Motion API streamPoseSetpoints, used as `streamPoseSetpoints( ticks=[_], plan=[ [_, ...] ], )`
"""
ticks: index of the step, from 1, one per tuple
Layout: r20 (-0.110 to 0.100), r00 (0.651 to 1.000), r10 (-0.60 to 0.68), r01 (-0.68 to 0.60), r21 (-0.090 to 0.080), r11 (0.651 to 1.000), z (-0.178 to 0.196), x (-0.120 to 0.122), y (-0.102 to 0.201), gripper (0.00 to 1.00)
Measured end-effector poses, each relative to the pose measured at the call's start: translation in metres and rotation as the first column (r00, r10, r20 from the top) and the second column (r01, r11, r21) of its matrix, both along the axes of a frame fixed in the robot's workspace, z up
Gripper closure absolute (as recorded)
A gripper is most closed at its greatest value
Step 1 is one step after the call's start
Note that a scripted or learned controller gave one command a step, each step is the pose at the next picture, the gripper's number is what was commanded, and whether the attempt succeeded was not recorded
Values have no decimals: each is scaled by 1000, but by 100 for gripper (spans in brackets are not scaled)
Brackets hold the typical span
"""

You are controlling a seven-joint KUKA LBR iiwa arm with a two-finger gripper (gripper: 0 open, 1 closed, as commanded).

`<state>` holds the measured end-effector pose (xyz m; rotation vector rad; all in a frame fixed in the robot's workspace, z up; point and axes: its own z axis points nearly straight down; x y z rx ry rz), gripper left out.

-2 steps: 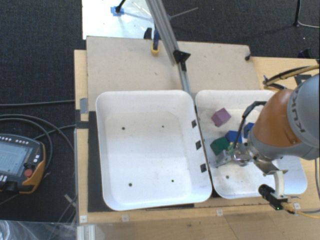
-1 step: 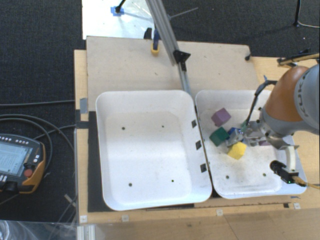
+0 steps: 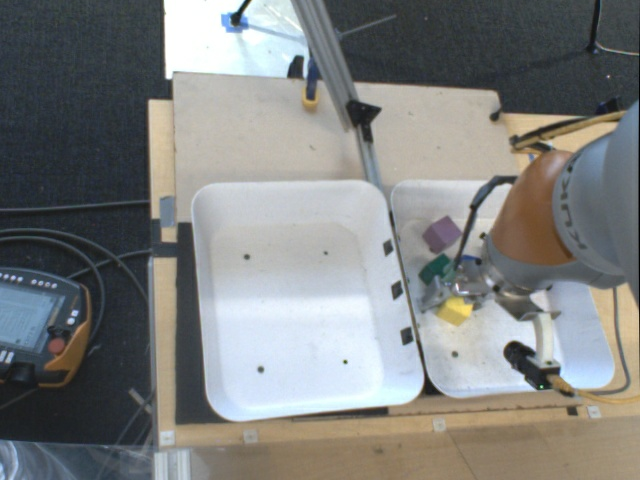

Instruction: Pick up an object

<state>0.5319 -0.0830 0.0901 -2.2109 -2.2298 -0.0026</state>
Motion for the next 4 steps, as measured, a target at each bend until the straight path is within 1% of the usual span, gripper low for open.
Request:
streamPoseSetpoints(
  ticks=[1,2,3,4],
  plan=[
    [3,1000,-3,3,-1,1000,11,1,-3,100],
    [8,1000,-7,7,-2,1000,3,14,-24,100],
    [7,1000,5,-5,2,1000,104,5,87,100],
    [-4,1000,2,-2,1,1000,99,-44,140,100]
  ],
)
